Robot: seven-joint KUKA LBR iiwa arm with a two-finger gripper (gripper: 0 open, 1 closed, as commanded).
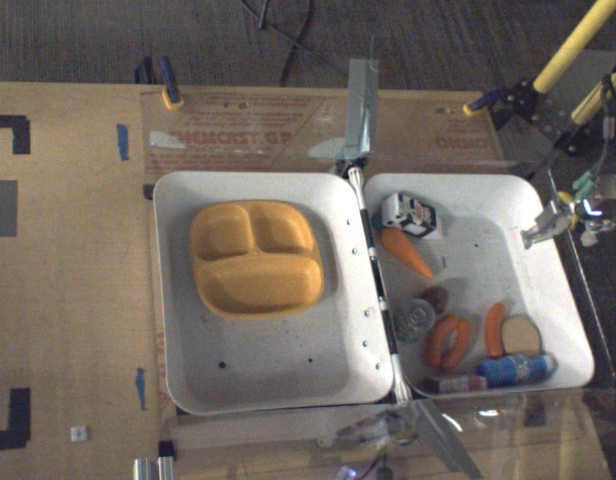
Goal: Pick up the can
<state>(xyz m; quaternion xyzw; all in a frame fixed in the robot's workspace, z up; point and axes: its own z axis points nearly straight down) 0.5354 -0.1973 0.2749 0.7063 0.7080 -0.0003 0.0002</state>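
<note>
Silver can (416,318) sits just below the carrot (408,253) (loose toy food crowds it, likely hampering grasping); claw's state cannot be told.

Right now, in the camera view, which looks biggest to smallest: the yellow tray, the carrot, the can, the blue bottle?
1. Yellow tray, by far.
2. Blue bottle and carrot: too alike to rank.
3. Can, smallest.

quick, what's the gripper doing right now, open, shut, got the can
Gripper: at the right white bin's right edge, state cannot be told; the round silver can lies untouched.
</note>
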